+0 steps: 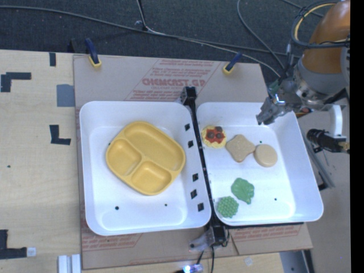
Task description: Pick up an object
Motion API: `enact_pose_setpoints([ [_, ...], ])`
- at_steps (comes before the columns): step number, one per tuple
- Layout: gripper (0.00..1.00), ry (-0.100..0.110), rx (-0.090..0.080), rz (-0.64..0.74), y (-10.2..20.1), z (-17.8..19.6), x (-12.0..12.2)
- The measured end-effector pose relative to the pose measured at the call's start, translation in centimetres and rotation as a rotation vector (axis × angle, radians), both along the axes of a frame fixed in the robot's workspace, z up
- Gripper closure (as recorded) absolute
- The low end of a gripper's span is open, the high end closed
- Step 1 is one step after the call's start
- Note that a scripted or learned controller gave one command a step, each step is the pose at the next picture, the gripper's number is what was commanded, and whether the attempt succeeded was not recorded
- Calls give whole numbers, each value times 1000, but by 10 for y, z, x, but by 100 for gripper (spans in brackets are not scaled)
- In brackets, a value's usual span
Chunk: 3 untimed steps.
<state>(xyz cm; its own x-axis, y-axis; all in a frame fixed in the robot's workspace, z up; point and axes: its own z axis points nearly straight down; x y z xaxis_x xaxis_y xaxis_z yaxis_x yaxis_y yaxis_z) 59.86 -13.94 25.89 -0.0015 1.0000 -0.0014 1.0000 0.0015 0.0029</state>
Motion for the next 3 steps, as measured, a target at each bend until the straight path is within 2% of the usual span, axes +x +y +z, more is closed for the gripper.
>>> enact_pose_setpoints([
  [1, 100, 5, 3, 5, 51, 3, 1],
  [2, 100, 7, 2, 5, 105, -15, -5],
  [3, 100, 6, 1, 4, 151, -24, 3],
])
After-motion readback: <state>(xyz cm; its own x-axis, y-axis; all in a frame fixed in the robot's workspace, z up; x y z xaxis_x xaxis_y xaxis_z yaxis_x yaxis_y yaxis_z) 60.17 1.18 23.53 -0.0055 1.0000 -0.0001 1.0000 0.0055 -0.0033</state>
